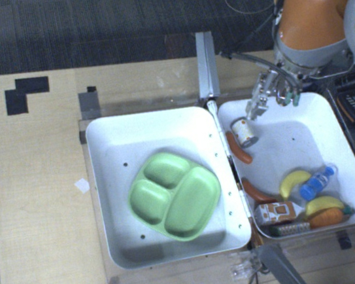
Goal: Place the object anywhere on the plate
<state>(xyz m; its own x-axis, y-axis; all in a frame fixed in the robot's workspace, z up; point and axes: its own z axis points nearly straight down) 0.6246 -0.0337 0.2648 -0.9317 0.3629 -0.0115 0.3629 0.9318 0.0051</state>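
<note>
The tool (259, 102) hovers at the far end of the right bin (332, 115); whether it is spread or pressed together cannot be told from this slant. Just below it, apart from it, lies a small can (243, 131), which looks like the likely object to take, with a sausage (239, 149) touching its near side. A good descent would centre on the can alone, clear of the sausage and the bin wall. The green plate (175, 194) sits well off to the tool's left, in the left bin (110, 181).

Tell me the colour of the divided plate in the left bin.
Light green, seen in the camera view: divided plate.
</note>
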